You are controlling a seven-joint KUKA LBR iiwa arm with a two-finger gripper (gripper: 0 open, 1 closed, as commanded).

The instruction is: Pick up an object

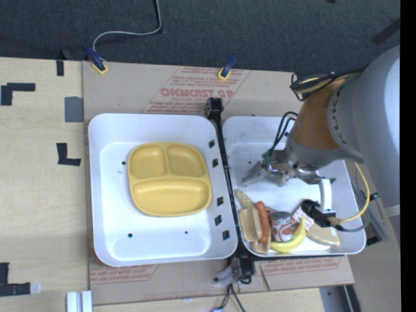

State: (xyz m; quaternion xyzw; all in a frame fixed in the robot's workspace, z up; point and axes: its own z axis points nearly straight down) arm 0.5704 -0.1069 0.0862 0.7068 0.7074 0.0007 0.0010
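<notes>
Tool [259,172], fingers spread apart and holding nothing, hangs low over right bin [247,130].

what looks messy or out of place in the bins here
Nothing looks spilled or broken. The yellow divided plate lies flat in the left bin. The hot dog, can and banana crowd the right bin's near edge.

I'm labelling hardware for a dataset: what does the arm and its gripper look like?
The arm is bulky, rounded and grey, with an orange band above the wrist. Black and yellow cables loop along it. The gripper is small, metallic grey, with thin fingers.
</notes>
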